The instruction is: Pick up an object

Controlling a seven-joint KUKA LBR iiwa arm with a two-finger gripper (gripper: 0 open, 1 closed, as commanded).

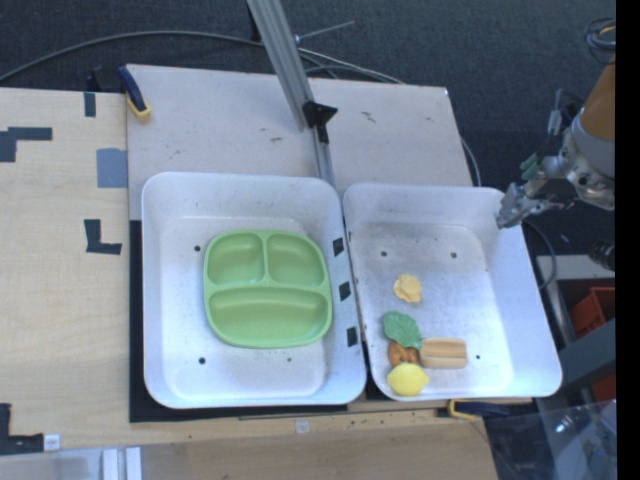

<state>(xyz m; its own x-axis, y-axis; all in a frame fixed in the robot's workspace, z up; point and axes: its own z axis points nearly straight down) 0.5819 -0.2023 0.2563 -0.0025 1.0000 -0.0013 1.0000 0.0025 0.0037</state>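
Camera view puts your gripper (512, 206) at the far right corner of the right bin (520, 298), just at the rim, with nothing between its fingers; you cannot tell how wide they stand, because they are small and blurred there. The grey arm (590, 158) with its orange band comes in from the bench's right edge. Below the gripper, the right bin's far half is bare, speckled white floor with low, rounded walls, so you have open room there. The things to pick lie toward that bin's near edge: a pale yellow lumpy piece (407, 288) sits alone near the middle, and closer to the near left corner a green leaf shape (401, 326), a small orange-brown piece (402, 353), a tan hot-dog bun shape (444, 353) and a round yellow lemon shape (407, 379) crowd together, touching or nearly so. The left bin (160, 268) carries a smooth green divided plate (267, 288) with three compartments, set about its middle. A ribbed metal rail (285, 53) slants in from the far edge to the seam between the bins. No readable writing shows anywhere you can see.
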